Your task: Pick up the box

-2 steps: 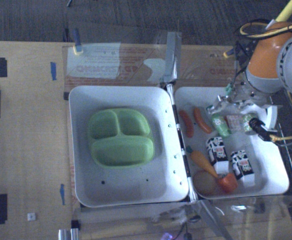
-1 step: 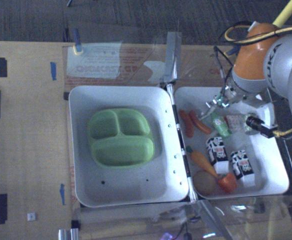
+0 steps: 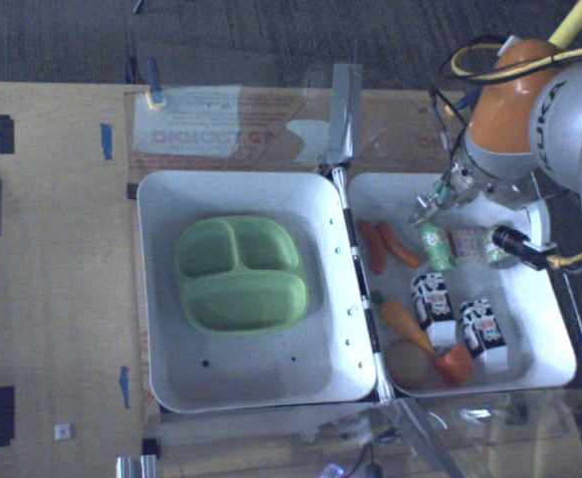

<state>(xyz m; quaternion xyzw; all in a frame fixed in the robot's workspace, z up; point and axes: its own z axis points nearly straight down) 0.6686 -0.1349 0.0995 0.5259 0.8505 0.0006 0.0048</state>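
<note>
Gripper [image 3: 436, 199]: being held over the right bin [image 3: 550, 352]; finger state cannot be told.
Boxes [image 3: 432, 298]: lying below it.

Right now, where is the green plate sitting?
The green plate lies flat in the middle of the left bin, in the camera view, across the divider from the right bin that holds the carrots and boxes.

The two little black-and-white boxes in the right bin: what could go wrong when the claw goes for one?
The two black-and-white boxes lie close together, so the claw might nudge both. An orange carrot lies against the left box and could be caught too. The claw hangs over a green bottle, not over a box.
</note>
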